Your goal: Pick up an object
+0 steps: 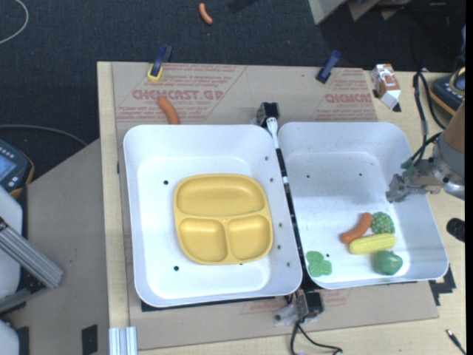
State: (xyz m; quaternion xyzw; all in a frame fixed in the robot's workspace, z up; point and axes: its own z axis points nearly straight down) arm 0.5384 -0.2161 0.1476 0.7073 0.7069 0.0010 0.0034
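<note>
In the right bin (332, 146) several toy foods lie near the front: an orange carrot (356, 228), a broccoli floret (382, 222), a yellow corn cob (372, 243), a green pepper (388, 262) and a flat green leafy piece (318, 264). My gripper (399, 188) hangs at the bin's right side, just up and right of the broccoli and apart from all the foods. Nothing shows between its fingers.
The left bin (148, 161) holds a yellow divided plate (222, 218). An orange sausage-shaped toy (169, 110) lies on the cardboard behind the left bin, and another (205, 12) lies on the dark floor beyond. Clamps (157, 63) (328, 66) sit at the board's far edge.
</note>
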